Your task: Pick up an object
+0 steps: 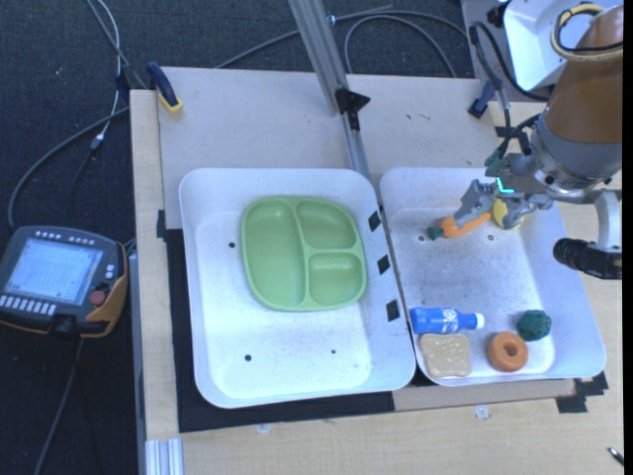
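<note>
1. Reaching in from the right of the camera view, the arm shows its orange band above the wrist and hangs over the upper part of the right bin.
2. The gripper sits low over that bin's upper middle. Its fingers close on the carrot, pinching the carrot's right end between them.
3. The carrot is orange with a small green tip at its left end. It lies tilted, left end lower. Whether it touches the bin floor cannot be told.
4. Along the right bin's near edge lie four more items:
   - a blue bottle with a white cap, on its side, cap pointing right;
   - a tan toast slice, just below the bottle and near the bin's front left corner;
   - an orange donut, just right of the toast;
   - a dark green lump, up and right of the donut, near the bin's right wall.
5. These four items are well apart from the gripper.
6. The left bin holds a green plate with three compartments, lying flat in the bin's upper middle.
7. Both bins touch along their inner edges on the bench.
8. A pendant with a lit screen lies on the floor left of the bench.
</note>
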Controlling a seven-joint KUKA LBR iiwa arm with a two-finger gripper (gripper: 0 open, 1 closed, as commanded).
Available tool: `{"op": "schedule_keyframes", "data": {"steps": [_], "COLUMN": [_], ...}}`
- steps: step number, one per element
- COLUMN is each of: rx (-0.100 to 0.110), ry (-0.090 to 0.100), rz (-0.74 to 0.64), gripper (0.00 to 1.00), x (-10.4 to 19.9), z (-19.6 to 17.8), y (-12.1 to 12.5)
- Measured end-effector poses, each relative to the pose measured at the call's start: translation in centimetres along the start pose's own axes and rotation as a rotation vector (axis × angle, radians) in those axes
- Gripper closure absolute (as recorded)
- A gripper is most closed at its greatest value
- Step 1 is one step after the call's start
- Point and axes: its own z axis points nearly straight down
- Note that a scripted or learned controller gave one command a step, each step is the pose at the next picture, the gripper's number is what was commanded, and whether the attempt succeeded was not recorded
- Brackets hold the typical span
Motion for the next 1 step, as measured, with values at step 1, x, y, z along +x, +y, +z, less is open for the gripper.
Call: {"op": "schedule_keyframes", "data": {"steps": [1], "rx": [-0.002], "ry": [0.000], "rz": [-0.001], "gripper": [0.00], "x": [0.00], "z": [-0.10], "y": [0.06]}}
